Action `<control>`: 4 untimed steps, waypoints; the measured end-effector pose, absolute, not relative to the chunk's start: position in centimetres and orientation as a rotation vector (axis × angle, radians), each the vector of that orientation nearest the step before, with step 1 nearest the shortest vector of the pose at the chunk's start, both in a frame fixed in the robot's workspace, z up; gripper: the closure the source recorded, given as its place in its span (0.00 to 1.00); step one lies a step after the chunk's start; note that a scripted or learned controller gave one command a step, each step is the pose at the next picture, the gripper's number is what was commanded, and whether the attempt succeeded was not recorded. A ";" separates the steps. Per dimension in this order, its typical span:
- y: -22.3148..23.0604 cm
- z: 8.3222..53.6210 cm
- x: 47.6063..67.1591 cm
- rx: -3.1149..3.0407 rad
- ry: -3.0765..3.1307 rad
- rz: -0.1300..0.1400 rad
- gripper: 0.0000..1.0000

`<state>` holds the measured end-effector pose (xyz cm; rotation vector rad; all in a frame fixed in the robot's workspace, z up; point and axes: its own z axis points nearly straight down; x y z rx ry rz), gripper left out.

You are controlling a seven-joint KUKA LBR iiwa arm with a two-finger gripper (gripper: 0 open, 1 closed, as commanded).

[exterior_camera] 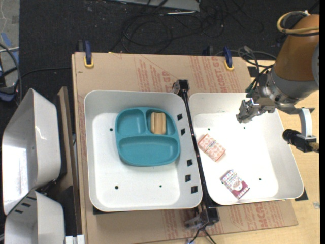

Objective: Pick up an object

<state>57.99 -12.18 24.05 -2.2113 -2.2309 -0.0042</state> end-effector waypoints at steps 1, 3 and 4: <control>-6.8 24.3 59.0 -2.212 -2.231 -0.003 1.00; 2.4 23.5 59.4 -2.212 -2.230 -0.003 1.00; 7.3 22.4 58.6 -2.211 -2.228 0.001 1.00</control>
